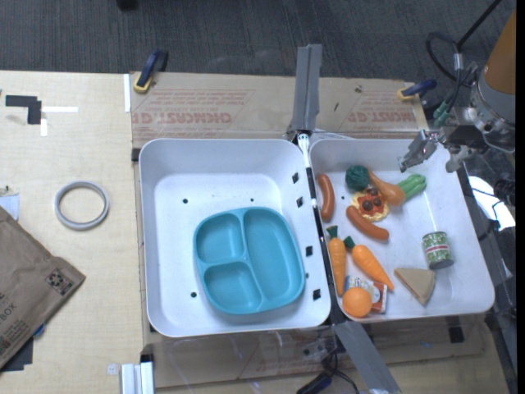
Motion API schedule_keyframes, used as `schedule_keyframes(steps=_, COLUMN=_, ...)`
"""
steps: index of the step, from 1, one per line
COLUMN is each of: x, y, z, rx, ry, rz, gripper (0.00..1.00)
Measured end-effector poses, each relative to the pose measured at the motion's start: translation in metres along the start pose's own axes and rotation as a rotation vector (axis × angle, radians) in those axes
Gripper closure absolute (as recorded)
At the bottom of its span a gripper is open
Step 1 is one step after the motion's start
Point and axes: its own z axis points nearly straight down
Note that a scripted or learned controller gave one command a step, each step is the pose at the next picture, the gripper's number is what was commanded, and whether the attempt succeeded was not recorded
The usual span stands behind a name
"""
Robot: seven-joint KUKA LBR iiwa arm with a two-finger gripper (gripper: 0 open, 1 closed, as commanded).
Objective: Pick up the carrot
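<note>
Three carrots lie in the right bin point(476, 302). One orange carrot point(337, 261) lies lengthwise near the bin's left wall, and a second carrot point(371, 266) lies slantwise just right of it. A third carrot point(387, 190) with a green top point(413, 185) lies farther back beside a small pizza point(371, 206). My gripper point(428, 161) hangs over the bin's back right part, right of and above that green top. Its fingers are spread and hold nothing.
The right bin also holds two sausages point(326, 196) point(367, 223), a broccoli point(357, 176), a small can point(437, 249), a tan wedge point(417, 284) and an orange point(357, 302). A blue divided plate point(248, 259) lies in the left bin point(164, 220). A tape ring point(81, 204) rests on the bench.
</note>
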Motion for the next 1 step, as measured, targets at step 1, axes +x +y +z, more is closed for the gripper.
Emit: schedule_keyframes(steps=1, x=0.0383, y=-0.0169, z=0.1616, rx=0.000, ry=0.001, rz=-0.100, gripper=0.00)
